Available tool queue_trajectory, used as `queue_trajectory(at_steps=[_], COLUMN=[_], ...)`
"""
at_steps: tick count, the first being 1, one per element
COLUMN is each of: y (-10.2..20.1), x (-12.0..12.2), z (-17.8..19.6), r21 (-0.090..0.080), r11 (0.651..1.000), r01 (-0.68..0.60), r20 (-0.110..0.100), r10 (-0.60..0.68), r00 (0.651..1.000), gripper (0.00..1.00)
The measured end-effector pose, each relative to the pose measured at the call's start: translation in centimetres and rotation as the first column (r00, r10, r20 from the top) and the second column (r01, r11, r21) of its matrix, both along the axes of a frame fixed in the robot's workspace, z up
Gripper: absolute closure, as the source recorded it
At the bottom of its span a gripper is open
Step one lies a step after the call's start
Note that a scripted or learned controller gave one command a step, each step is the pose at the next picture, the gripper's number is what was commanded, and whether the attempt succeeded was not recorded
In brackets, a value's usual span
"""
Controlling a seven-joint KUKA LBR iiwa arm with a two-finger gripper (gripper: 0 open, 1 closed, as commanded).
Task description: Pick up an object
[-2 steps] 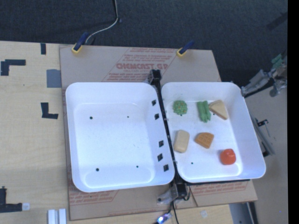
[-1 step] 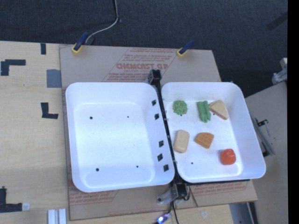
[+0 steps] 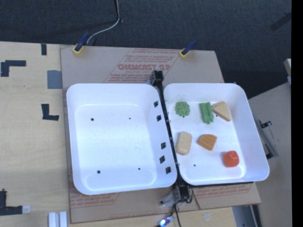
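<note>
The right bin [image 3: 246, 109] holds several small toy foods. A green round broccoli piece [image 3: 182, 109] lies at its upper left, with a green bean pod [image 3: 206, 112] and a pale tan wedge [image 3: 221, 111] to its right. Lower down sit a cream-coloured loaf [image 3: 183, 143], an orange-brown wedge [image 3: 207, 141] and a red tomato-like piece [image 3: 231, 159] near the bin's lower right corner.
The left bin [image 3: 75, 126] adjoins the right one along a black clipped seam [image 3: 164, 131]. Both rest on a cardboard sheet [image 3: 137, 63] clamped at the back. A cable [image 3: 112, 13] runs over the dark floor behind.
</note>
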State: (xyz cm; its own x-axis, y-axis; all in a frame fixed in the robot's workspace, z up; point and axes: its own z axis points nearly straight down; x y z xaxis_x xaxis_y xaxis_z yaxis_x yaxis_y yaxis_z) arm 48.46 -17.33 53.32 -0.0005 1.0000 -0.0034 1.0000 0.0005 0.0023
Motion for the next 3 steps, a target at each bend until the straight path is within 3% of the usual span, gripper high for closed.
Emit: queue_trajectory(at_steps=[1, 2, 3], y=[-5.3, -4.9, -4.9], x=[0.6, 2.4, 11.8], z=[-9.2, -22.3, -13.9], r21=[0.004, 0.007, -0.002], r11=[1.0, 1.0, 1.0], r01=[0.005, 0.0, -0.005], r20=[-0.012, -0.015, 0.009], r10=[-0.005, 0.0, 0.005], r00=[1.0, 1.0, 1.0], gripper=[1.0, 1.0, 1.0])
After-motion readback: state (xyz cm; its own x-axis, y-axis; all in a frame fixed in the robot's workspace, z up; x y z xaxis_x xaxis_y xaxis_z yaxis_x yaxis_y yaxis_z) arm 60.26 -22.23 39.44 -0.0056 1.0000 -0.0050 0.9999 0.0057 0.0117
